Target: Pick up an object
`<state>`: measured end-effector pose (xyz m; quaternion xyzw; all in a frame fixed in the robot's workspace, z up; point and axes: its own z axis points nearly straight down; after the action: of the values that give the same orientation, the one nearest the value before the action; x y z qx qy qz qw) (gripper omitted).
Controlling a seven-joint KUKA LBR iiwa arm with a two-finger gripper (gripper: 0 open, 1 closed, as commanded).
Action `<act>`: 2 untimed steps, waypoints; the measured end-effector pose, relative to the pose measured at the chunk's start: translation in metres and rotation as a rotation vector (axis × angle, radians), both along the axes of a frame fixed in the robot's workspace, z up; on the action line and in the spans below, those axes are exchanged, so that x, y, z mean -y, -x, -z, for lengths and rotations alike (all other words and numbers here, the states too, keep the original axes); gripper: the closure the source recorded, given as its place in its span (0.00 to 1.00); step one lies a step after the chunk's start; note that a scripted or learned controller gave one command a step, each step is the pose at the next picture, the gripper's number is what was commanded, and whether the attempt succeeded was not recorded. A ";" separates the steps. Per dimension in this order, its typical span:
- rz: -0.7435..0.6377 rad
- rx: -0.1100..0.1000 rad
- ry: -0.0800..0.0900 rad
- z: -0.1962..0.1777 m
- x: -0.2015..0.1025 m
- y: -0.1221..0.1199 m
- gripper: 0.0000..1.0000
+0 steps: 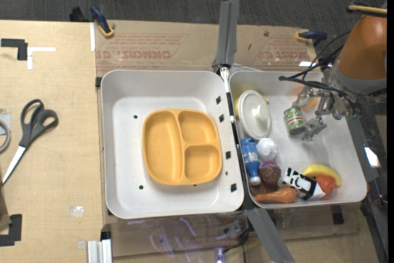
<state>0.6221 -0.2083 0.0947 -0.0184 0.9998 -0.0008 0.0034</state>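
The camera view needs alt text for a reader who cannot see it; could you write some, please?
A gripper hangs over the right bin, beside a small green can, with a white lidded bowl, blue bottle, banana and other items nearby. The left bin holds a yellow divided plate.

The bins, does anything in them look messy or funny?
Yes. The right bin is a jumble: bottle, banana, white bowl tipped against the wall, and more, all heaped along its left and near edges. The left bin is tidy, holding a yellow divided plate lying flat.
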 end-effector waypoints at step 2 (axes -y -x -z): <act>0.042 -0.004 0.003 0.001 -0.113 -0.026 0.00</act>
<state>0.6483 -0.0953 0.0934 0.0025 1.0000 -0.0021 0.0012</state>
